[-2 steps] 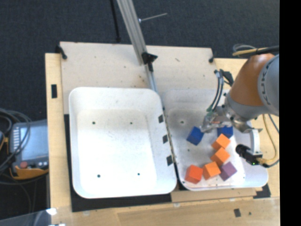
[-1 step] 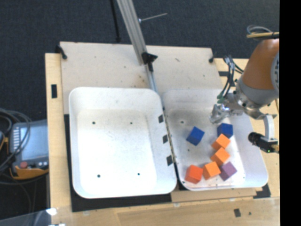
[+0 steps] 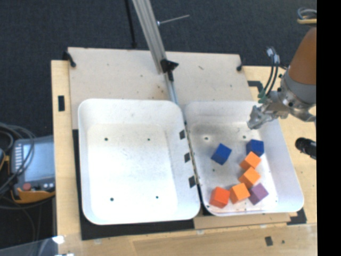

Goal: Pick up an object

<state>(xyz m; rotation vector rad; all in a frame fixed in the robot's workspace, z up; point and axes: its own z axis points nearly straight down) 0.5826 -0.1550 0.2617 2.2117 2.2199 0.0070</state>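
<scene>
- Pale wood table (image 3: 61,143) carries two shallow white bins side by side, with a lighter board (image 3: 133,73) behind them.
- Dark carpeted floor (image 3: 64,15) surrounds the table; a screened device (image 3: 33,161) with cables sits at the left edge.
- A slanted metal rail (image 3: 152,31) rises from between the bins.
- Left bin (image 3: 90,116) is speckled with dark marks.
- Right bin (image 3: 282,164) holds two blue cubes (image 3: 221,153), four orange cubes (image 3: 250,161) and a purple cube (image 3: 259,193), clustered toward its near right side.
- The tool (image 3: 256,119) hangs over the right bin's far right part, above the cubes; whether it is spread or closed, I cannot tell.
</scene>
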